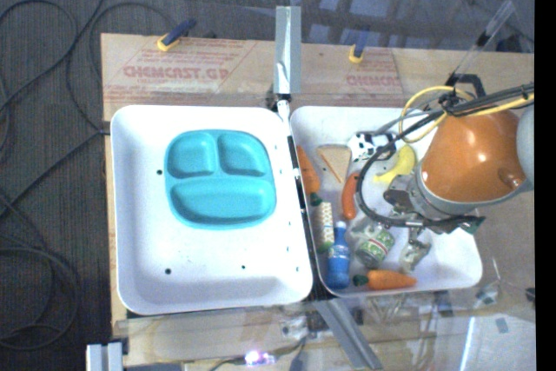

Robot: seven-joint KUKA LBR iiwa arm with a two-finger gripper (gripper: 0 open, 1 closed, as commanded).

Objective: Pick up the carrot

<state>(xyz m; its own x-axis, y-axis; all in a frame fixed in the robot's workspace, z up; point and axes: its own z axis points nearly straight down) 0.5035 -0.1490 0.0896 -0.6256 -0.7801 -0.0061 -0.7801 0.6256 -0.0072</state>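
Only readable stuff here is the red printing on the brown cardboard sheet lying over the counter, behind the two white bins. The left stamp looks like "CHEMCAST GP" (letters are faint, so that's my best read). A second red stamp sits farther right on the same sheet, too cut off and blurry to make out.

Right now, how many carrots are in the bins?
3, all in the right bin: one along its left wall, one mid-bin, one at the front edge. The arm may hide more.
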